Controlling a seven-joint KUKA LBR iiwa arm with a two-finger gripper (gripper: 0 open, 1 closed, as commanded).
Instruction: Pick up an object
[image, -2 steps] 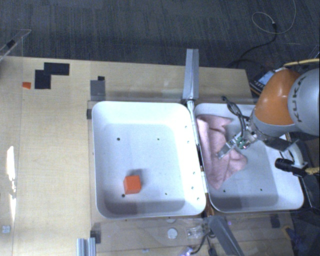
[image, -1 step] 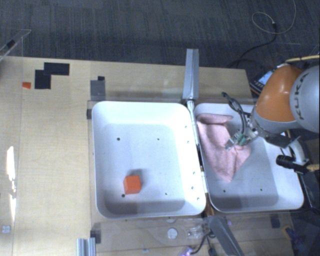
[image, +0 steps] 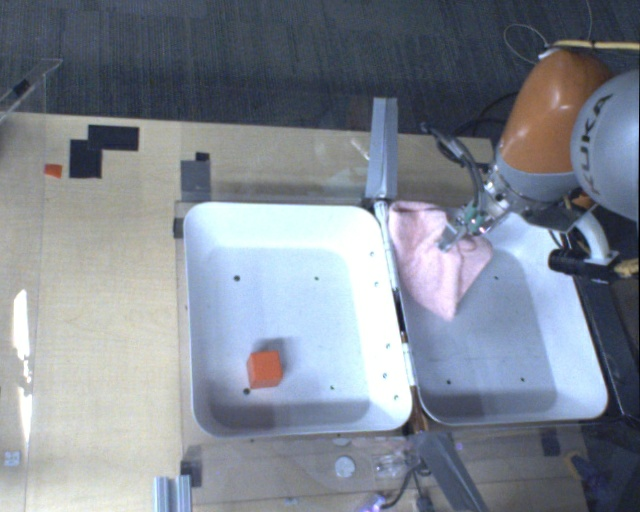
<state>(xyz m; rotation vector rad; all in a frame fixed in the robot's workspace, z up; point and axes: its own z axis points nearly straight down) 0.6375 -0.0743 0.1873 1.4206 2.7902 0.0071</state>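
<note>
We see our arm (image: 560, 110) reaching in from the right, its orange band high at the top. Our gripper (image: 468, 228) points down and to the left, low.

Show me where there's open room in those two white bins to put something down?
Left bin: wide bare floor above and right of the orange block. Right bin: bare near half, below the pink cloth. The far-left corner is crowded: the cloth lies there, the gripper over it.

Part of a dark letter on the grey arm (image: 610, 130), otherwise no readable text
</note>
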